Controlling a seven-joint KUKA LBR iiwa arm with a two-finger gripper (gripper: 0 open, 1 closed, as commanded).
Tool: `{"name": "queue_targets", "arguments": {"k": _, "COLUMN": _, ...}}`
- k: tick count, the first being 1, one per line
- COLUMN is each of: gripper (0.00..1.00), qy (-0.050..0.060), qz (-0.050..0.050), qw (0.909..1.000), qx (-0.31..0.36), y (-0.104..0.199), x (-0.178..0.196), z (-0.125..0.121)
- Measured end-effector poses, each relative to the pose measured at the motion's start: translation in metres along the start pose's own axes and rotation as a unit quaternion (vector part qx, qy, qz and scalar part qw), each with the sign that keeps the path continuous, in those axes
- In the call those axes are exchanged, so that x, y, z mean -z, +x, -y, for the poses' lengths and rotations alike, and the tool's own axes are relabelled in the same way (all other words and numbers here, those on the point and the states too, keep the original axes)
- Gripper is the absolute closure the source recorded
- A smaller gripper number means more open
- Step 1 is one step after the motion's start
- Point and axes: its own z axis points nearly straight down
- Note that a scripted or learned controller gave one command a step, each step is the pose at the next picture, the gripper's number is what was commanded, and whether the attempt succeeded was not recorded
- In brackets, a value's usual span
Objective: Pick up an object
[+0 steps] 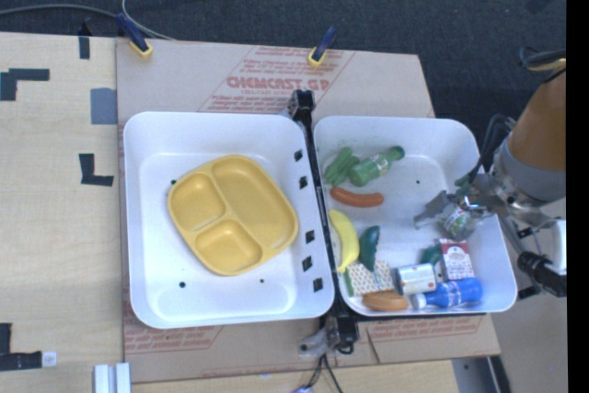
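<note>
My gripper (448, 213) hangs low over the right side of the right bin (460, 138), and the grey arm with its orange band (543, 138) comes in from the right. A small shiny greenish object (457, 223) lies right at the gripper; whether it is held is unclear. Just below sit a red and white carton (456, 260), a small can (414, 277) and a blue bottle (453, 294). Further left are a green bottle (375, 167), a red sausage (357, 197) and a banana (347, 240).
The left bin (147, 198) holds a yellow divided plate (232, 213). A black divider clip strip (310, 198) runs between the bins. A dark green item (369, 245), a checkered wafer (364, 277) and a bun-like piece (385, 300) crowd the right bin's front.
</note>
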Motion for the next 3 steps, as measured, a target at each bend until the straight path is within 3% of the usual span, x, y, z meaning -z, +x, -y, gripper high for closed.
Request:
{"name": "queue_targets", "arguments": {"k": 1, "gripper": 0.0, "qy": -0.003, "qz": -0.001, "qw": 1.0, "qx": 0.001, "y": -0.003, "x": -0.111, "z": -0.039}}
{"name": "queue_targets", "arguments": {"k": 2, "gripper": 0.0, "qy": -0.003, "qz": 0.0, "qw": 1.0, "qx": 0.001, "y": 0.053, "x": -0.111, "z": -0.057}}
{"name": "queue_targets", "arguments": {"k": 3, "gripper": 1.0, "qy": -0.003, "qz": 0.001, "qw": 1.0, "qx": 0.001, "y": 0.052, "x": -0.101, "z": -0.057}}
